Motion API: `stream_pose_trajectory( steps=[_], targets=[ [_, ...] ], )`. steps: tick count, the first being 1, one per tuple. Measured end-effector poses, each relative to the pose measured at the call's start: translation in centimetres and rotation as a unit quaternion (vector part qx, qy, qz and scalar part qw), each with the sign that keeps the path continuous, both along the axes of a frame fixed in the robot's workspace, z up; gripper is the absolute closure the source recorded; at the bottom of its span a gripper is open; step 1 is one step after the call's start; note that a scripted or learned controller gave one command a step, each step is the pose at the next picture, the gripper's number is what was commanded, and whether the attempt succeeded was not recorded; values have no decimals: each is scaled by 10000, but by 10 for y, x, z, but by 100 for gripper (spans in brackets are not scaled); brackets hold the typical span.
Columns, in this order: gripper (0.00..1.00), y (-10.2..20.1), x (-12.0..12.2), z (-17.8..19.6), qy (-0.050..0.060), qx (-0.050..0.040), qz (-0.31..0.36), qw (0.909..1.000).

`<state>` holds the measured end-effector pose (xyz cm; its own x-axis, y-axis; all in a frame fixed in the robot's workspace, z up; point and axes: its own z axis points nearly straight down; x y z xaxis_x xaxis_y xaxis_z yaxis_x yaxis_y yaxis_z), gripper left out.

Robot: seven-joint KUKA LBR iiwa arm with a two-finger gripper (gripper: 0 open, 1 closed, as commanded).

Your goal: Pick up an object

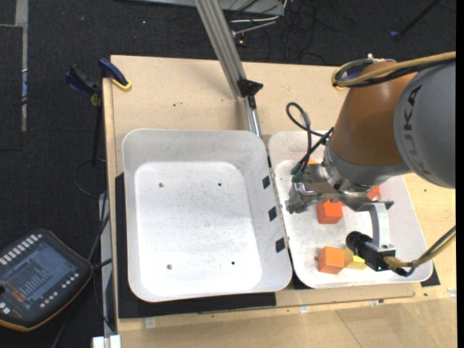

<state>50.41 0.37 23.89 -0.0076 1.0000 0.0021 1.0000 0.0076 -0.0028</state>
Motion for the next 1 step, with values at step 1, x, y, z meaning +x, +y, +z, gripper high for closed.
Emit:
stream_pose_trajectory(
  steps=[1],
  targets=[
    [100,57,4,-11,1,-1,5,10000]
  ],
)
